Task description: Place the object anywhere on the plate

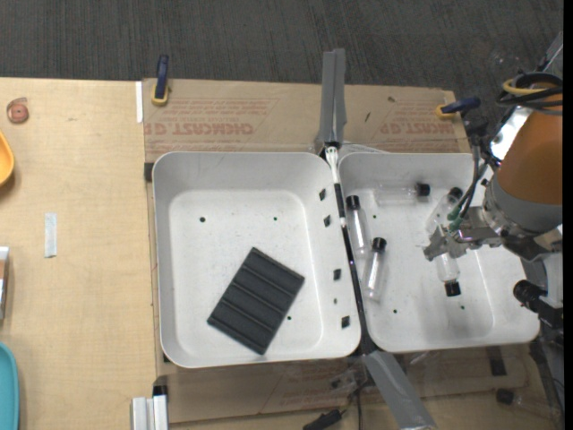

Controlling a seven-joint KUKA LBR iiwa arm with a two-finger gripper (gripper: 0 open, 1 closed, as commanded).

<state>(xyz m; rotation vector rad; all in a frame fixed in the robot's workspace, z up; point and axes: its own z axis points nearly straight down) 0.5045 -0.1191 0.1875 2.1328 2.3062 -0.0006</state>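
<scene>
Tube (450, 272) just beside end effector (445, 247), right bin (501, 328)

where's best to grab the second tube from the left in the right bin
Grip the tube around its clear body, just below the black cap, coming straight down and closing across its width: it lies flat, long and thin.

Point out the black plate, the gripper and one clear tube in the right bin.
black plate (257, 300): camera view, ribbed top centre.
gripper (445, 251): camera view, its tip.
clear tube (374, 269): camera view, mid-body.
</scene>
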